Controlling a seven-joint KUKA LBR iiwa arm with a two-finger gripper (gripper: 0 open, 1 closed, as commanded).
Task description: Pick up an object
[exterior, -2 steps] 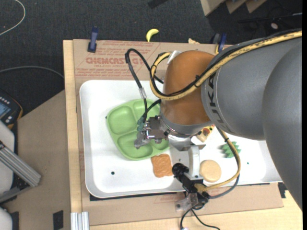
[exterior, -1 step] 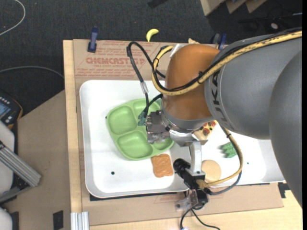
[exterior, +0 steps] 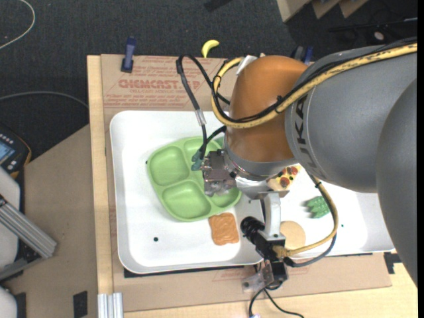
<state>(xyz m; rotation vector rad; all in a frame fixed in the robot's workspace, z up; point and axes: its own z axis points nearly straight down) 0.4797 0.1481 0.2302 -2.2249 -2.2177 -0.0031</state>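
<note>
No one object is named, so the likeliest candidate is the green divided plate, which lies in the middle of the left white bin on the desk. Two of its compartments show, one above the other in the view. The claw hangs over the plate's right side, close above the rim, so the plate spreads leftward from it. Whether the claw is open or closed cannot be told, since the orange wrist hides most of it, and nothing can be seen in its hold. Just below the plate's lower edge lies a small orange waffle-like piece, nearer the bin's front wall. Further right are a tan disc and a small green toy, apart from each other. My guess is the plate rim is the handiest grip, being thin and directly under the claw.
</note>
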